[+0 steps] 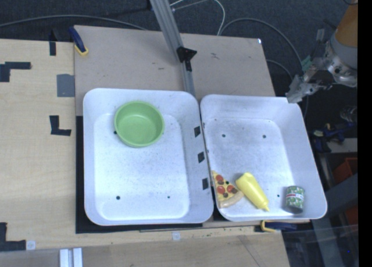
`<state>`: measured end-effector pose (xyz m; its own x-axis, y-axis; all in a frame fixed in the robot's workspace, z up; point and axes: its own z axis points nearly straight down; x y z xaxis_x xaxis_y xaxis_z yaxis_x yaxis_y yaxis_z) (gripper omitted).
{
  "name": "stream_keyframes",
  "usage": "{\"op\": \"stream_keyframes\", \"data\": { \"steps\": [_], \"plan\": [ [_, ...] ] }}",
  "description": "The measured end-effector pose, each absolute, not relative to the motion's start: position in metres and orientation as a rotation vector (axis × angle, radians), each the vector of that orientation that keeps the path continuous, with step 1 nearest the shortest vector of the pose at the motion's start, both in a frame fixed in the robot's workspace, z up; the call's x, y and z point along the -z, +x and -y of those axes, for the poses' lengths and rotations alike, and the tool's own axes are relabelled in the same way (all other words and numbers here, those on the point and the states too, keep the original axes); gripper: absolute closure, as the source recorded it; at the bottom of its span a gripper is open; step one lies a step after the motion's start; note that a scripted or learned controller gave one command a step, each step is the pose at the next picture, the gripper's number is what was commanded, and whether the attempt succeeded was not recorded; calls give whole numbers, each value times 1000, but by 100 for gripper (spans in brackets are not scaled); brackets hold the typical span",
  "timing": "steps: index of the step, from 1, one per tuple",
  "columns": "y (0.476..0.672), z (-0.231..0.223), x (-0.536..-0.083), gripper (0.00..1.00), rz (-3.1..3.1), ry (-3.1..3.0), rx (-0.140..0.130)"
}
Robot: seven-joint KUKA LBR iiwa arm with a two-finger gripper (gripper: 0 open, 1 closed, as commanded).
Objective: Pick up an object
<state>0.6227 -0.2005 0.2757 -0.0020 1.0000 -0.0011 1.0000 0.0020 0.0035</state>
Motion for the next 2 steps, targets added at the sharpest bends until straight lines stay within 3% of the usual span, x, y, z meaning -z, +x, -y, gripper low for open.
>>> {"op": "stream_keyframes", "data": {
  "steps": [1,2],
  "plan": [
    [639,142,-268,100,-2230,2215,-1],
    [641,97,-256,100,-2228,2216,2]
  ]
}}
